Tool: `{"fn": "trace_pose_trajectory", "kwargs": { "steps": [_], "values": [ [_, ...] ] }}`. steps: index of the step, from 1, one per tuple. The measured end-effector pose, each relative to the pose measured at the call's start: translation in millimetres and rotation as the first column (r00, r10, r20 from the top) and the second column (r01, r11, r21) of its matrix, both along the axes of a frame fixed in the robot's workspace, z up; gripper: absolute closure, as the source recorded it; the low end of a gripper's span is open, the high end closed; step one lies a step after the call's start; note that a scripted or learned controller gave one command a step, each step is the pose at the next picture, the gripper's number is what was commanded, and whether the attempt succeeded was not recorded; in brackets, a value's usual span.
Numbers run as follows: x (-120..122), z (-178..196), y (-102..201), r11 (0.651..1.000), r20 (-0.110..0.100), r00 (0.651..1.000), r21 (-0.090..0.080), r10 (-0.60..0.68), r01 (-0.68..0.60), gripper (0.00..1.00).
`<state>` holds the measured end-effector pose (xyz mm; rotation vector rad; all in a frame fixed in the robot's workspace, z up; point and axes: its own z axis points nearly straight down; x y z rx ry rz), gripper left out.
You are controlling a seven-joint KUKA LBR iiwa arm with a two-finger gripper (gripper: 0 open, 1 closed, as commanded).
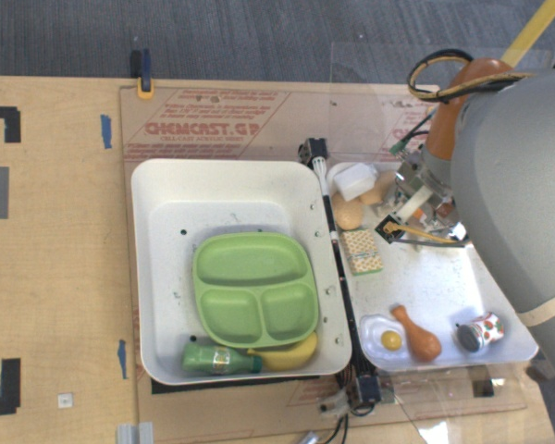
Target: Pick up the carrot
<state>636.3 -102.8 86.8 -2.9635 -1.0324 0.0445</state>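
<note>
The grey arm (509, 192) takes up the right bin's back right corner, its wrist bent down over the bin's back edge. The left bin (148, 248) carries a green divided plate (254, 289) in its middle. A banana (291, 351) and a green bottle (217, 359) lie along its front edge, both touching the plate's rim.

The right bin (425, 285) holds the smaller things. A white block (354, 180), a tan lump (350, 214) and a speckled cracker (363, 250) run down its left edge from the back. A fried egg (386, 338) sits at the front left corner, and a small grey and red piece (476, 333) sits near the front right corner.

The carrot (416, 331), taken to be the orange tapered piece, lies flat near the front edge, just beside the egg. Its thin end points toward the back.

The gripper (416, 215) hangs low near the back edge, well apart from the carrot. Whether it is spread or closed cannot be told amid the cables and blur.

By this showing the pick is hardly begun. The carrot rests untouched, so the reach toward the front edge, the descent, the closing and the lift all remain.
</note>
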Motion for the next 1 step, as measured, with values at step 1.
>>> {"fn": "trace_pose_trajectory", "kwargs": {
  "steps": [1],
  "values": [
    [-86.3,100.3,19.9,0.982,0.026,0.982,0.009,0.187,-0.187,0.0]
  ]
}}
